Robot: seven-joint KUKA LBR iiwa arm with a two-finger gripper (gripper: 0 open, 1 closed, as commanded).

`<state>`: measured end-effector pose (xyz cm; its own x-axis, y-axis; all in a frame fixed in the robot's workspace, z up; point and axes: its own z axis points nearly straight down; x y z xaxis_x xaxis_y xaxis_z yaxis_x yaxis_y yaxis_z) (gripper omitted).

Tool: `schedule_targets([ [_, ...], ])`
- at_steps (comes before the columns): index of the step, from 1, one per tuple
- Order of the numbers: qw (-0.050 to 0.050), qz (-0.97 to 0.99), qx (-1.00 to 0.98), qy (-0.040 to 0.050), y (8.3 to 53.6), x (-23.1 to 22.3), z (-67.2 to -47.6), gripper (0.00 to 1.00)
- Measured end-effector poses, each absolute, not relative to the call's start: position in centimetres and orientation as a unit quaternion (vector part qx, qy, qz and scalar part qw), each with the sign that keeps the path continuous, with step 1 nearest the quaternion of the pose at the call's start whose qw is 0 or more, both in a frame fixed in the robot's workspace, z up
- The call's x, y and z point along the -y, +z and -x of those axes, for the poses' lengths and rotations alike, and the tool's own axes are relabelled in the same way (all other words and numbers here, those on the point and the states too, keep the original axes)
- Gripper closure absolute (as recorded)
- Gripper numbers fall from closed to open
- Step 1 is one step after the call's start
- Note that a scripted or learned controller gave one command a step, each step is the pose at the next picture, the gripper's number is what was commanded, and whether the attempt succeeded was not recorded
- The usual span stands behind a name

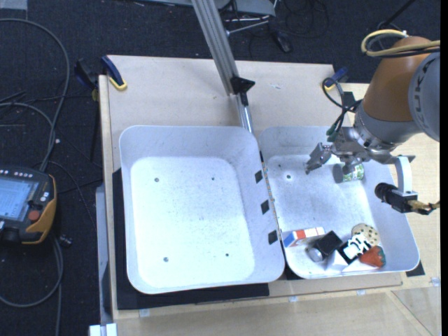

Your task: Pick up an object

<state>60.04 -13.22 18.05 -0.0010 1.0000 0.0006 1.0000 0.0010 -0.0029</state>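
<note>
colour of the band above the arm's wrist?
Orange band, best seen in the camera view, above the gripper.

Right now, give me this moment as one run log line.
pincer: over right bin, upper part | green item: beside pincer, grasp unclear | pile: near edge of right bin | left bin: untouched

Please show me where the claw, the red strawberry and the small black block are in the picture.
claw (329, 162): camera view, midway between its two fingertips, over the right bin.
red strawberry (373, 257): camera view, middle of its red body.
small black block (327, 244): camera view, centre of its dark top face.
</note>
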Motion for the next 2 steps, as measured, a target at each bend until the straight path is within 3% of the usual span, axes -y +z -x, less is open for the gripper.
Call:
schedule_targets([
  [1, 0.000, 0.715, 0.699, -0.0002, 8.8, 12.1, -63.1, 0.00],
  [2, -0.003, 0.706, 0.708, -0.0029, 19.3, 8.2, -66.3, 0.00],
])
